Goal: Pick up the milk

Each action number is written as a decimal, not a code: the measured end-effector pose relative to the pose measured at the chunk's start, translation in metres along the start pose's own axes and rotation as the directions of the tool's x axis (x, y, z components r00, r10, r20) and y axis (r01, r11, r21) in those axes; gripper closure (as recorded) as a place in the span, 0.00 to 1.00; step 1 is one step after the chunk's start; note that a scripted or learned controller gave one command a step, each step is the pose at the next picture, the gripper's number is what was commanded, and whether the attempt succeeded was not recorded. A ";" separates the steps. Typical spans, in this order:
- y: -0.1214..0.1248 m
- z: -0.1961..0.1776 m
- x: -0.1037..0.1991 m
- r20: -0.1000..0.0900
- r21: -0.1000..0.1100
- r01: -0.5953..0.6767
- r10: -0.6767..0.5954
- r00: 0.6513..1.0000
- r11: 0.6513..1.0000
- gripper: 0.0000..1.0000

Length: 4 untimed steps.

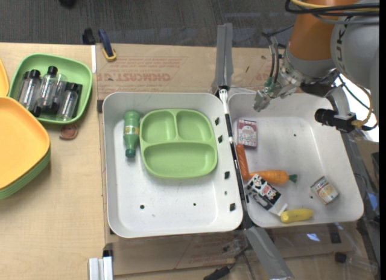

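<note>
1. Nothing is picked up yet: the milk [264,190], a small carton with black-and-white cow patches, lies on its side on the floor of the right bin [338,212], touching the carrot [272,177] and near the yellow item [296,215].
2. The gripper [263,100] hangs over the bin's far-left corner, holding nothing; whether its claw is wide or narrow, I cannot tell.
3. From the claw, the milk sits at six o'clock, well apart. Approach, descent, grasp and lift all remain.
</note>
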<state>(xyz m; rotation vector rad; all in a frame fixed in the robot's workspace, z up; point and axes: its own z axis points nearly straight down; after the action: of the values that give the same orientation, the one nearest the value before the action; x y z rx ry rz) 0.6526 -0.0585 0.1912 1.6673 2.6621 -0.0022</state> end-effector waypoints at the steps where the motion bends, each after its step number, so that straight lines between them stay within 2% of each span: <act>1: 0.004 0.000 -0.006 0.001 0.001 -0.506 0.506 0.862 0.862 1.00; 3: 0.004 -0.016 -0.006 0.007 0.004 -0.502 0.502 0.865 0.865 1.00; 4: 0.010 0.000 0.008 0.000 0.003 -0.473 0.473 0.881 0.881 1.00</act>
<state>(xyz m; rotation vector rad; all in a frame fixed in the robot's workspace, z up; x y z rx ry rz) 0.6584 -0.0469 0.1909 2.2667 2.1762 -0.0052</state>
